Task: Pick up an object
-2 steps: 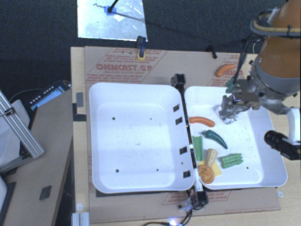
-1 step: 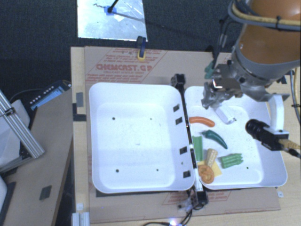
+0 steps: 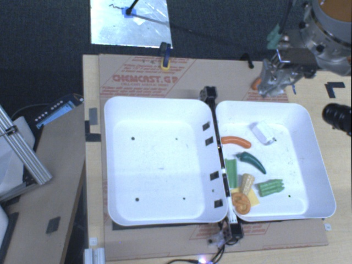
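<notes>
The right bin [image 3: 308, 147] holds several small toy foods. Among them are an orange sausage-shaped piece [image 3: 236, 142], a white block [image 3: 264, 133], a dark green pepper [image 3: 252, 160], a light green stick [image 3: 231, 172], a yellowish corn piece [image 3: 246, 183], a green bean bundle [image 3: 270, 187] and an orange slice [image 3: 241, 202]. My gripper [image 3: 270, 86] hangs above the cardboard just beyond the right bin's far edge, raised clear of the objects. A small orange thing [image 3: 256, 83] shows right at its left side; whether it is gripped is unclear.
The left bin [image 3: 159, 158] lies beside the right one, joined by a black hinge strip [image 3: 217, 147]. A yellow-and-blue clamp [image 3: 164, 56] sits at the cardboard's far edge. A black knob [image 3: 336, 116] stands to the right of the bins.
</notes>
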Action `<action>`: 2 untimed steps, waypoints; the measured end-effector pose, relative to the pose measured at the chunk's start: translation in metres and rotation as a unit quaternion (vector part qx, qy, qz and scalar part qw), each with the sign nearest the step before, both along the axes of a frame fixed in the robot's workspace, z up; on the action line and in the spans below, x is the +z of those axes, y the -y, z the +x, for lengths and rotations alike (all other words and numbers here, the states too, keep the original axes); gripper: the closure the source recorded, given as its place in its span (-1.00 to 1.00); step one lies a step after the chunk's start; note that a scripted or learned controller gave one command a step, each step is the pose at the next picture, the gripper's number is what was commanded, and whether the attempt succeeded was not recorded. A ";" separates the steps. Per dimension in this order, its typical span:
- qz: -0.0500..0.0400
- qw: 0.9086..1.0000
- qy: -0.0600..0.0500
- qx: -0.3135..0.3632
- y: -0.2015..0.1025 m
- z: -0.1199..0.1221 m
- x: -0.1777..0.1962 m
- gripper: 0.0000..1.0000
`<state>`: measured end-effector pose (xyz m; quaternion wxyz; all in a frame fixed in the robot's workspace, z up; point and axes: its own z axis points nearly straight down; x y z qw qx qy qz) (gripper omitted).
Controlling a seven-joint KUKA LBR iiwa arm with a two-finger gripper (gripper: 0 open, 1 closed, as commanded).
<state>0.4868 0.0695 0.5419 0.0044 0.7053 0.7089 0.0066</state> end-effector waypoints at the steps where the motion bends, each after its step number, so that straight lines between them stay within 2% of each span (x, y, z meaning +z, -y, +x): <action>1: -0.002 1.000 -0.013 0.003 -0.071 -0.001 -0.145 1.00; 2: 0.000 1.000 -0.004 0.001 -0.079 0.000 -0.076 1.00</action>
